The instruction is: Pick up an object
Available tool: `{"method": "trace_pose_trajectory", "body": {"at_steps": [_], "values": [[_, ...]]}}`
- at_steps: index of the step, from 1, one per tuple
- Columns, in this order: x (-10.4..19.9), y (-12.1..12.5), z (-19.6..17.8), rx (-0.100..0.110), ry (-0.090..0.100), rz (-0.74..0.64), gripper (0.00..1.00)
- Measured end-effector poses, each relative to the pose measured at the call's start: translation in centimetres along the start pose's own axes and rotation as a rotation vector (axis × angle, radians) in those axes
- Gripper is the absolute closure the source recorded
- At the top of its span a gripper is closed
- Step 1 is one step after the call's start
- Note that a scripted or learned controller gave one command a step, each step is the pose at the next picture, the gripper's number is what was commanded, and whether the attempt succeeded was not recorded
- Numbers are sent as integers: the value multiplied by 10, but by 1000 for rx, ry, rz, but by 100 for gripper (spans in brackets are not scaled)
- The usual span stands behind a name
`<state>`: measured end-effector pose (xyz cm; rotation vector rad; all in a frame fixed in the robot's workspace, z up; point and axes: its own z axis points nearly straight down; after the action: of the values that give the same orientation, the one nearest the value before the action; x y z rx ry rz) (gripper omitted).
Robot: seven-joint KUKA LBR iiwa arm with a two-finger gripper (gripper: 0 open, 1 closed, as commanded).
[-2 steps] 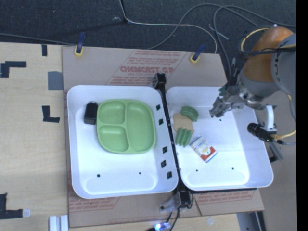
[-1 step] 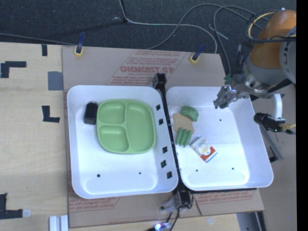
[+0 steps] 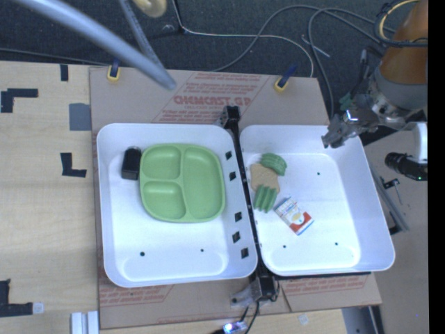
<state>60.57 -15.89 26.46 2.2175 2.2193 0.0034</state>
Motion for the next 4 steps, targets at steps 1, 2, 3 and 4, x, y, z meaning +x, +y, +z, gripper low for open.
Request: {"method": "trace_pose_trajectory", "body": {"at_steps": [1,2,3,4], "values": [[0,1,-18,4,1,-1,100],[55,11,-10,5,2,-5,100],[116,4,5,7,3,-6,100],[171,4,23,8,3,-5,100]]}}
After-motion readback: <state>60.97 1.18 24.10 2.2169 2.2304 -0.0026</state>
